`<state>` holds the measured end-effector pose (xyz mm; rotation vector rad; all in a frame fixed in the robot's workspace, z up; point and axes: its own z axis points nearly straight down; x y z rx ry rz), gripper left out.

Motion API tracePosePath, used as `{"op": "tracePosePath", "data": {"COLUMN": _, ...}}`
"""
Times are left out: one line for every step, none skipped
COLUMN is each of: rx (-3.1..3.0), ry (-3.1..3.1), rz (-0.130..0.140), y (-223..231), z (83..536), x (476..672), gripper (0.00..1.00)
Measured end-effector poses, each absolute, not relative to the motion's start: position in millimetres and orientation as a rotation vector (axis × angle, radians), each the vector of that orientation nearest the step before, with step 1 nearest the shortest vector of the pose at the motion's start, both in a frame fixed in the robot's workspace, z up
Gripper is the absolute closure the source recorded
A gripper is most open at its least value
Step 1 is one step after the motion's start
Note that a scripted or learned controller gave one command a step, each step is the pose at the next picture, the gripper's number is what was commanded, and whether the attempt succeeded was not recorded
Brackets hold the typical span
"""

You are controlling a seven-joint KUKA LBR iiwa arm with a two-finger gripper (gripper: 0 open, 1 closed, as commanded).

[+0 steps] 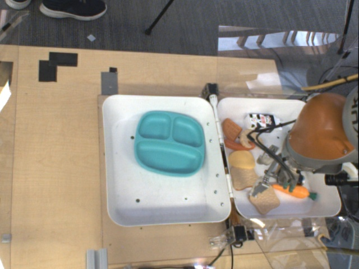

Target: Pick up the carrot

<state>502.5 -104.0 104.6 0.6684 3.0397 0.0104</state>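
**In the right bin: tool low over the food pile, carrot just beside it**

In the right bin, near its front wall, the carrot lies flat on the floor with its orange body pointing left and a small green stub at its right end. It looks like smooth moulded plastic, tapered, and likely to roll if nudged from the side.

The tool hangs low just left of the carrot, over a tan, rough-faced bread-like slice. Its metal parts are small and tangled with black cable in this view; I cannot tell how far it is open, and nothing is visibly between its parts. The carrot rests on the bin floor, not lifted.

Other items crowd the bin's left half: a pale yellow rounded piece, a reddish sausage-like piece and a small black-and-white packet. This crowding probably explains the steep approach from above.

The left bin holds a teal divided plate, glossy, with three compartments, well apart from the work. Both bins sit side by side on the pale wooden table.

Judgement: grasp not yet made; the tool seems slightly off to the carrot's thick end.
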Motion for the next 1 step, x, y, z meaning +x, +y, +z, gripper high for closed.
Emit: {"op": "tracePosePath", "data": {"rx": 0.872, "ry": 3.008, "rz": 0.004, "y": -100.5, "z": 88.6, "x": 574.0, "gripper": 0.0}}
